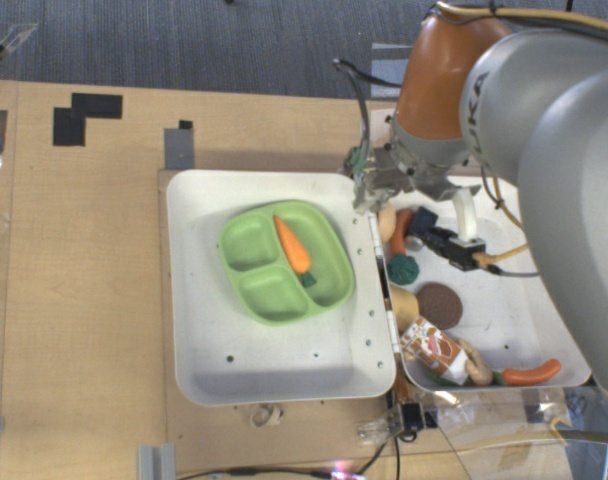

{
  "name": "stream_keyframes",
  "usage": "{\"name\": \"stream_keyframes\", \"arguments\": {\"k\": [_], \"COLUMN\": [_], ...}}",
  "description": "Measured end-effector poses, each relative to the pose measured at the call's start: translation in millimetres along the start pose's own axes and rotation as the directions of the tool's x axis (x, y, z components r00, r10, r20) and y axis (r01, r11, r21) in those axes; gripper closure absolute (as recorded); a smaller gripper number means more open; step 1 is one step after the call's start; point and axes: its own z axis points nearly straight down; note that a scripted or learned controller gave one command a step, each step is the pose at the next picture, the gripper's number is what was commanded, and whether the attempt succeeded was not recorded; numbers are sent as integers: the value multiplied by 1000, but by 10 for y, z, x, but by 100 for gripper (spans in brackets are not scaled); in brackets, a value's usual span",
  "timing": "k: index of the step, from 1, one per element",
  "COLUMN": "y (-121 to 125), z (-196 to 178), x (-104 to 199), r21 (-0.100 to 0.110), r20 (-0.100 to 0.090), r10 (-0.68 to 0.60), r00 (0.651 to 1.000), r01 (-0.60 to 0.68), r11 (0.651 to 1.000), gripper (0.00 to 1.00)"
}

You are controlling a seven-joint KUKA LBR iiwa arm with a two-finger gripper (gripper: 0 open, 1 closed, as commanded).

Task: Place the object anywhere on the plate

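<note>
A green divided plate point(252, 244) lies in the left white bin point(199, 298). An orange toy carrot point(293, 245) rests on the plate, lying across its right compartment with the dark green stub toward the front. My gripper point(367, 190) hangs over the wall between the two bins, just right of the plate's far right corner and apart from the carrot. The grey arm with its orange band point(439, 68) rises behind the gripper and covers much of the right bin.
The right bin point(544, 308) holds several toy foods: a tan piece point(391, 228), a green round piece point(403, 266), a brown disc point(439, 305), a printed packet point(434, 348) and a red sausage point(529, 373). Cables trail along the bench's front edge.
</note>
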Motion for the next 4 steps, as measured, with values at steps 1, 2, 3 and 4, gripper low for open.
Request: {"name": "stream_keyframes", "arguments": {"k": [1, 2, 3, 4], "y": [-2, 24, 22, 47], "z": [5, -118, -112, -235], "x": [1, 5, 8, 10], "r21": [1, -7, -5, -13], "r20": [1, 3, 3, 6], "r10": [-1, -9, -10, -18], "r00": [1000, 1000, 1000, 1000], "r01": [1, 9, 10, 18], "r11": [1000, 1000, 1000, 1000], "gripper": [0, 100, 0, 100]}}
